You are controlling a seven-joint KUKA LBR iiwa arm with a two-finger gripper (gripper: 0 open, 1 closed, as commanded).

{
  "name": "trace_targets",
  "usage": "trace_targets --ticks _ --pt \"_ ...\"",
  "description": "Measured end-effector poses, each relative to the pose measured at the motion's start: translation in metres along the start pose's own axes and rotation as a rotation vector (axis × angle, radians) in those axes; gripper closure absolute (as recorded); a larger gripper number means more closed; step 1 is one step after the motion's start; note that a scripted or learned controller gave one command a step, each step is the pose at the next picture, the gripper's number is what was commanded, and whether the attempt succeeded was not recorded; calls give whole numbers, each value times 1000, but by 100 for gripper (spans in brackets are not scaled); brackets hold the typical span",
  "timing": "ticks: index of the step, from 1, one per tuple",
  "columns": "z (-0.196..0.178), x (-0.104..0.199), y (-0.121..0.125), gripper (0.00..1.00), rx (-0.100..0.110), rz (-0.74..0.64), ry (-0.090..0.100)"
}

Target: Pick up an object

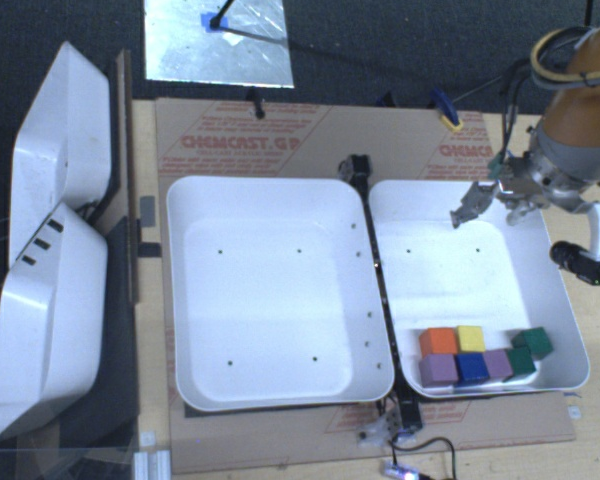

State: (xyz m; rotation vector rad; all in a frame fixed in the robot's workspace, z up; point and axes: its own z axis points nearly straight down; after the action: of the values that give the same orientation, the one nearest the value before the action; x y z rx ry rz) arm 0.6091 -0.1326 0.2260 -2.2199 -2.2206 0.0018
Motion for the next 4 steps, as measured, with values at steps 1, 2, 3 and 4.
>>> trace_targets --ticks 1,2,3,4 --pt "62 2 -3 0 2 0 0" --pt "118 6 4 0 2 0 0" --pt "105 5 6 100 -4 0 -1" --pt "60 3 12 100 -7 0 -1"
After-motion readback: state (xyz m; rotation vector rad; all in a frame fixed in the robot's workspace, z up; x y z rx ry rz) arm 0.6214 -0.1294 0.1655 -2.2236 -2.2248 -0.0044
